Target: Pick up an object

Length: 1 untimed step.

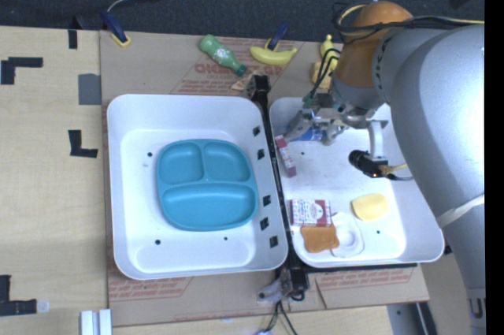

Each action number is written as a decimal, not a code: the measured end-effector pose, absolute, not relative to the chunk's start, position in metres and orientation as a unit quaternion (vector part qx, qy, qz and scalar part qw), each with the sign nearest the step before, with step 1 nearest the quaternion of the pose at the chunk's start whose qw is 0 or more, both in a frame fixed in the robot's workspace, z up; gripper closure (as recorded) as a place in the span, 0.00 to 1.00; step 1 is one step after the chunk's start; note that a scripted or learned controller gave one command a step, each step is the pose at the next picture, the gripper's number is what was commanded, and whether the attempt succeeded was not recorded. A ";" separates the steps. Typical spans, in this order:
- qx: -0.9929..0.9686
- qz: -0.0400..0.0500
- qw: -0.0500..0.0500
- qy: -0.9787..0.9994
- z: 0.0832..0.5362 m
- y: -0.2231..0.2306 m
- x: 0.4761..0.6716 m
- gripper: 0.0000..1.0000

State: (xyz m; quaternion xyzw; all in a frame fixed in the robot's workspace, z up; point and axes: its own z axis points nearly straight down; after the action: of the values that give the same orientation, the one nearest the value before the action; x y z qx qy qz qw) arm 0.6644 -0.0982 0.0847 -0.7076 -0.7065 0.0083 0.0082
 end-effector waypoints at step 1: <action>-0.708 0.009 0.007 -0.706 0.085 -0.097 0.664 0.00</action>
State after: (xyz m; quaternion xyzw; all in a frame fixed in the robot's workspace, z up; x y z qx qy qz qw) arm 0.6643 -0.0975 0.0848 -0.7081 -0.7060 0.0089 0.0071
